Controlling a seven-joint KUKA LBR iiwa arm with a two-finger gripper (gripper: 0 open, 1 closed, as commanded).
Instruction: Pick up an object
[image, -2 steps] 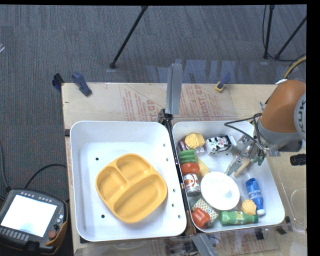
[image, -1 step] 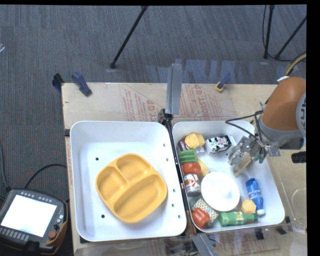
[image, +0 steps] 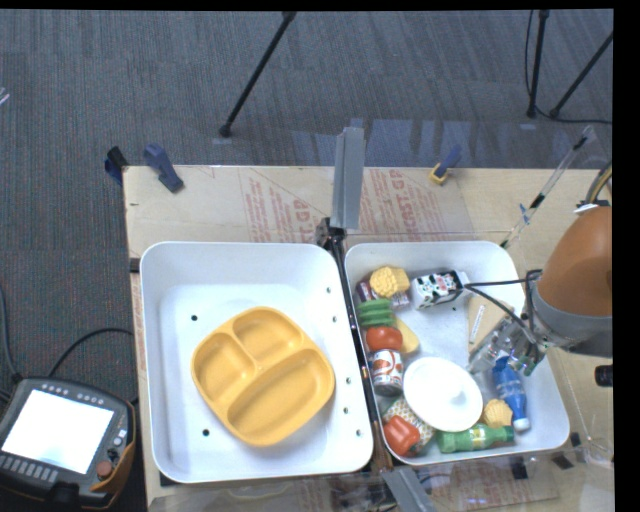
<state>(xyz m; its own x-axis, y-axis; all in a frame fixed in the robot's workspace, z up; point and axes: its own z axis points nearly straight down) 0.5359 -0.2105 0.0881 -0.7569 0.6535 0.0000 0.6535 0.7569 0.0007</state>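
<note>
Arm: the grey KUKA arm with its orange band (image: 590, 262) reaches in from the right and leans over the right bin's far side, so the wrist sits low above the clutter there.
Gripper: the two-finger gripper (image: 510, 352) hangs just above the blue plastic bottle (image: 511, 392); it is too small and tangled in metalwork here to tell whether it stands apart or together, and nothing can be seen gripped in it.
Right bin: the shallow white plastic bin (image: 455, 250) holds all the loose things, crowded along its left and near walls, likely because they slid or were dropped there.
Candidates: the blue bottle lies tilted beside a small yellow toy (image: 497, 411), with a round white plate (image: 443, 393) touching them on the left; a green bottle (image: 474, 438) lies flat along the near wall.
Others: a yellow corn cob toy (image: 389, 281), a black-and-white carton (image: 437, 288), a red tomato toy (image: 383, 338) and a printed can (image: 386, 370) sit well apart from the gripper.
Left bin: the second white bin (image: 165, 300) carries a yellow divided plastic tray (image: 262, 373), lying flat at a slant.
Judgement: the blue bottle seems the nearest target; its tilt and the plate's rim may crowd a grasp.
</note>
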